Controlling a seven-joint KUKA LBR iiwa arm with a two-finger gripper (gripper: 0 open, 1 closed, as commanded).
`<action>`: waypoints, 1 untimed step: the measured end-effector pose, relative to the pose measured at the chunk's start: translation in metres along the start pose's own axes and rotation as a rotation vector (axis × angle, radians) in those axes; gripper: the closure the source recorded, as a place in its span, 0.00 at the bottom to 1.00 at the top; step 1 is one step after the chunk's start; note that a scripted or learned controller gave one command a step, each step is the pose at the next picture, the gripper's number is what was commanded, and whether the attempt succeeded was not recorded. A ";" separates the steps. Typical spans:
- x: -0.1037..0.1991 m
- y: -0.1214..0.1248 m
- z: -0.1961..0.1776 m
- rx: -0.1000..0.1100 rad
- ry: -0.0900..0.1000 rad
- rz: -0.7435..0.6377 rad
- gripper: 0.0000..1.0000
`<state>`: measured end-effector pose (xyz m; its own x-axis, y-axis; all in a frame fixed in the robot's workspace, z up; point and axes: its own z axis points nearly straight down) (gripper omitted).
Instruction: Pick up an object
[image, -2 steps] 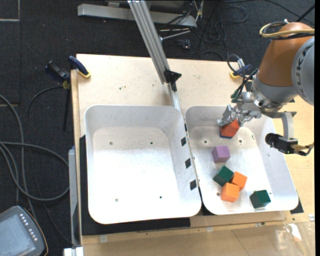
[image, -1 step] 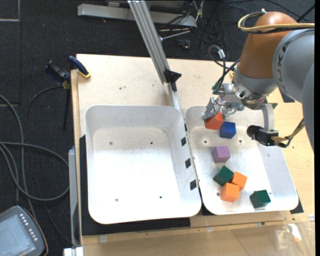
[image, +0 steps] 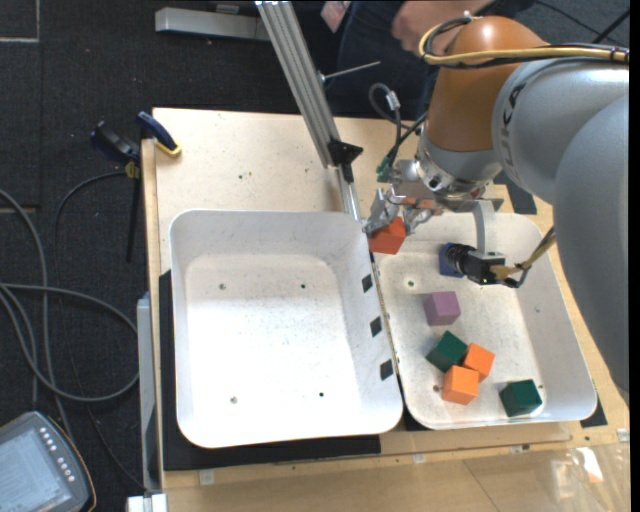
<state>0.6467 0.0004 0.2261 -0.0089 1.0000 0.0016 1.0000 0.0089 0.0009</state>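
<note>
My gripper (image: 384, 222) hangs over the far left corner of the right bin (image: 560, 330), close to the wall between the two bins. A red block (image: 389, 238) sits between its fingertips, and the fingers are shut on it. The block appears lifted slightly off the bin floor. The grey arm with its orange band fills the upper right and hides the bin's far right part.
The right bin also holds a purple block (image: 441, 307), a dark green block (image: 447, 351), two orange blocks (image: 479, 360) (image: 460, 384), a green block (image: 521, 397) and a blue piece (image: 453, 260). The left bin (image: 200, 250) lies beside it. A metal pole (image: 305, 85) slants behind.
</note>
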 end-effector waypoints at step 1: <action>0.049 0.014 0.004 -0.001 0.000 0.001 1.00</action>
